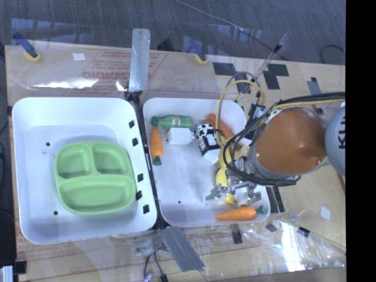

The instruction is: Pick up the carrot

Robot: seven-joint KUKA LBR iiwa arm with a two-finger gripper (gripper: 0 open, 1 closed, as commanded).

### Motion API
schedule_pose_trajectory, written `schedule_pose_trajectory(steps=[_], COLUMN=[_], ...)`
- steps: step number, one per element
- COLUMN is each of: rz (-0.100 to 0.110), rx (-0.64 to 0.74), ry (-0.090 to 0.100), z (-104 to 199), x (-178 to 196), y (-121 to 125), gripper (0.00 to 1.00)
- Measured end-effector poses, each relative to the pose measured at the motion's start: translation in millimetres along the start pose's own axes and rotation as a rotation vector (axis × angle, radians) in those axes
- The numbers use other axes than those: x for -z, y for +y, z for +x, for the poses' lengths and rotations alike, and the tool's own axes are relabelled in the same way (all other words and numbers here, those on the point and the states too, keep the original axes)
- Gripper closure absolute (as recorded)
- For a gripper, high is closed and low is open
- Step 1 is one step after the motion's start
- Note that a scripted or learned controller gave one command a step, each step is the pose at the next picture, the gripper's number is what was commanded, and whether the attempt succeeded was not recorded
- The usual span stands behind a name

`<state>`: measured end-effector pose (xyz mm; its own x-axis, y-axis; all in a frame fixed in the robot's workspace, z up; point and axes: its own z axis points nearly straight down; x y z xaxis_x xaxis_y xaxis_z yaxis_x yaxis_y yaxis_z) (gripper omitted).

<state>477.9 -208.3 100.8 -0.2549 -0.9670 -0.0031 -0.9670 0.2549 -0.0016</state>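
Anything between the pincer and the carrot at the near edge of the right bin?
In the camera view, a yellow object lies beside the pincer, just above the carrot; nothing else intervenes.

Grey robot arm (336, 140) with glossy orange band (289, 141) above the wrist, black and yellow cables (235, 107) looping beside it, metal two-finger gripper (232, 192) below; part of a dark letter on the grey casing.
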Motion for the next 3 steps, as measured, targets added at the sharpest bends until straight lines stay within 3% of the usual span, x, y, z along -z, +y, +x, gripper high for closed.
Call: schedule_pose_trajectory(steps=[2,3], rz=[0.005,0.0], rx=[0.661,0.449], ry=[0.0,0.001], z=[-10.9,-42.7], x=[-8.3,47.1], y=[1.3,11.3], gripper=[0.0,0.0])
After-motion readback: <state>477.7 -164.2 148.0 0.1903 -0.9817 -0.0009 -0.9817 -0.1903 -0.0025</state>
